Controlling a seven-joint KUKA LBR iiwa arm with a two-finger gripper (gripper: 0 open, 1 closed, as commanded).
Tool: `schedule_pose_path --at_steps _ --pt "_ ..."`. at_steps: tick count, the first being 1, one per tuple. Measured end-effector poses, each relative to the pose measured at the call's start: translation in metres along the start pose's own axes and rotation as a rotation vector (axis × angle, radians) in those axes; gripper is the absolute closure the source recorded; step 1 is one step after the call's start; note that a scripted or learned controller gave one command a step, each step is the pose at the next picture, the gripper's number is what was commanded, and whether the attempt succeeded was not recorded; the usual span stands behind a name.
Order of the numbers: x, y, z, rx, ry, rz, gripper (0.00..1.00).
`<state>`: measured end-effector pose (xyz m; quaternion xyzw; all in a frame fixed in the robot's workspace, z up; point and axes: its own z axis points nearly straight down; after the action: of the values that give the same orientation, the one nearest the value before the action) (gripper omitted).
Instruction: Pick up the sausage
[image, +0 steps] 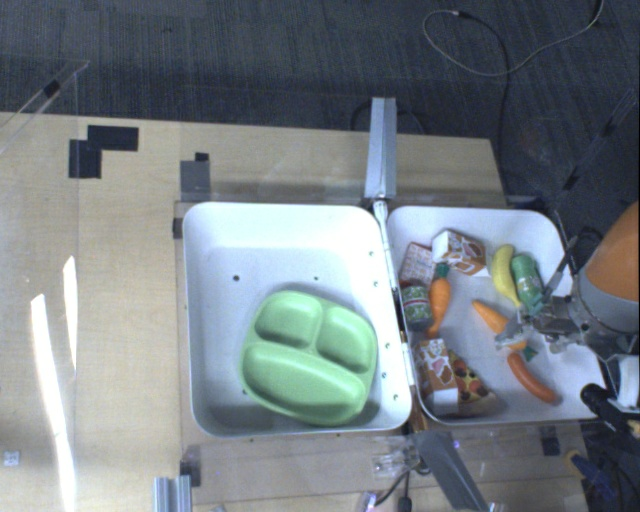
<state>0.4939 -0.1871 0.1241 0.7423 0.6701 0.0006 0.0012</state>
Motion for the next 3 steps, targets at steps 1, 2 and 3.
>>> schedule_pose_path --at_steps 1,2,3 --pt "-0.014 -0.002 0.036 -0.006 0.001 -0.140 0.00" --pt "-0.015 0.029 0.016 -0.002 0.000 -0.296 0.00" --pt "-0.019 0.000 0.036 -0.011 -0.002 -0.353 0.00"
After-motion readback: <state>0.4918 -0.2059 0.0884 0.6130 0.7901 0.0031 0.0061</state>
